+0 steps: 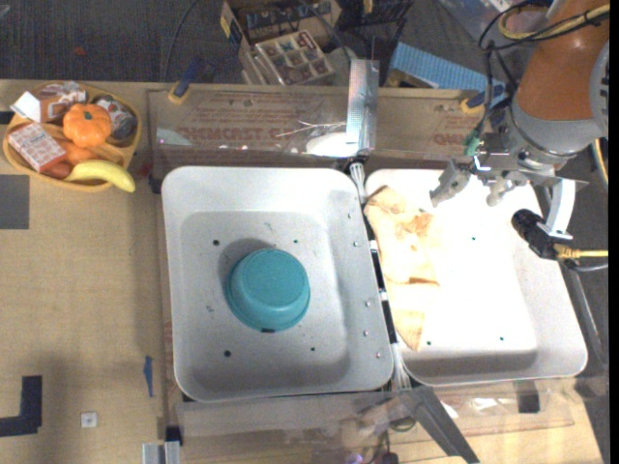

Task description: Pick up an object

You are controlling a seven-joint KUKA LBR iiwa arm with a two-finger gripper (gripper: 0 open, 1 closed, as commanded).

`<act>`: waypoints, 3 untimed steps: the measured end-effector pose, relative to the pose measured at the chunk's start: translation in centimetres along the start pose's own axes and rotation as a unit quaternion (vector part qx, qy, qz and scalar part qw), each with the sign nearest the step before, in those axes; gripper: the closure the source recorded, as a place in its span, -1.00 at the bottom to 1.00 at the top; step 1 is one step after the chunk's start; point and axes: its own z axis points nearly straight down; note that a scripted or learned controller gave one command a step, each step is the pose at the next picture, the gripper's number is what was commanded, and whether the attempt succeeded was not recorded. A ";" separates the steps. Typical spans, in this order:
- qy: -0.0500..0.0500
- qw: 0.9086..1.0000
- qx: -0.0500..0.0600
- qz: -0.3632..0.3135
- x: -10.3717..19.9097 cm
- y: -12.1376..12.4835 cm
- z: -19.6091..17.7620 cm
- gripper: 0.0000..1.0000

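A teal bowl (269, 289) lies upside down near the middle of the left bin (193, 201). A tan crumpled cloth (406, 249) lies along the left side of the right bin (542, 356). My gripper (472, 188) hangs over the far edge of the right bin, above and to the right of the cloth's top end. Its two fingers are spread apart with nothing between them.
A bowl of toy fruit (73, 138) with a pumpkin and a banana sits on the bench at the far left. A cardboard wall (251, 124) runs behind both bins. The wrist and arm (561, 75) loom over the right bin's far right corner.
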 end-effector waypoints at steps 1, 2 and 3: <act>-0.001 1.000 -0.002 -0.018 1.4 -3.2 -6.0 -1.00; -0.001 1.000 -0.002 0.009 4.4 5.0 4.6 -1.00; -0.001 1.000 -0.003 0.007 0.0 4.4 13.8 -1.00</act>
